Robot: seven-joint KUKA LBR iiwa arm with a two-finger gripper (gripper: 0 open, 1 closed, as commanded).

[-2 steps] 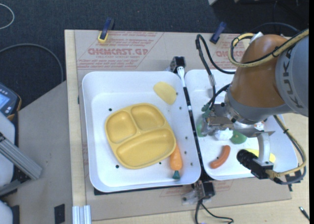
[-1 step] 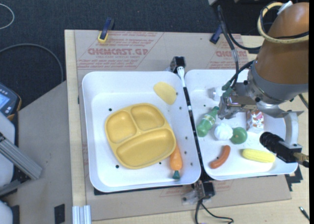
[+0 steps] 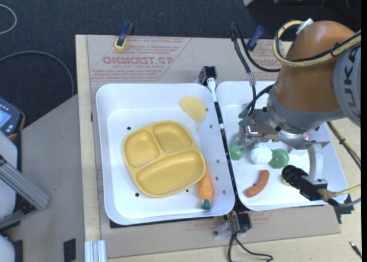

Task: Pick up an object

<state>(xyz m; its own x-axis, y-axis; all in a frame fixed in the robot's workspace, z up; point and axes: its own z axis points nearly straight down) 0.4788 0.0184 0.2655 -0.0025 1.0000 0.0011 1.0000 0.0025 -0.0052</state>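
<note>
Reaching in over the right bin [image 3: 269, 200], my arm [image 3: 312, 71] covers most of its far half. Left bin [image 3: 109, 140] sits just beside the right bin, rims touching. Yellow divided plate [image 3: 163, 156] lies mid left bin. Pale yellow piece [image 3: 193, 108] beyond it, orange carrot [image 3: 206, 188] at its near right corner. In the right bin: red sausage [image 3: 257, 183] near front, white ball [image 3: 261, 154] and green ball [image 3: 280, 158] side by side under my tool [image 3: 252, 135]. Tool state: cannot tell, nothing visibly held.
</note>
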